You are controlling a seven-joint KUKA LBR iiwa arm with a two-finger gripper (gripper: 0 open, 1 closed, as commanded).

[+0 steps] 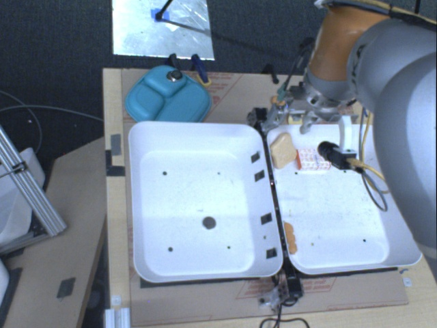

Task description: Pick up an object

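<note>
Right bin (355, 251): bread (282, 150), box (311, 159)

Both white bins (198, 203) look like smooth, faintly glossy plastic. The bench board (225, 91) beneath reads as matt cardboard or wood. At upper left, a crinkled sheet (162, 19) shines like foil. The teal divided tray (168, 96) is glossy plastic; the arm's grey casing (403, 80) has a satin sheen.

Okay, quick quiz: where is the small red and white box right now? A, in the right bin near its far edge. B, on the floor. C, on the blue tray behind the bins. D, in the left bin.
A: the red and white box lies in the right bin near its far edge, beside a tan block.
</note>
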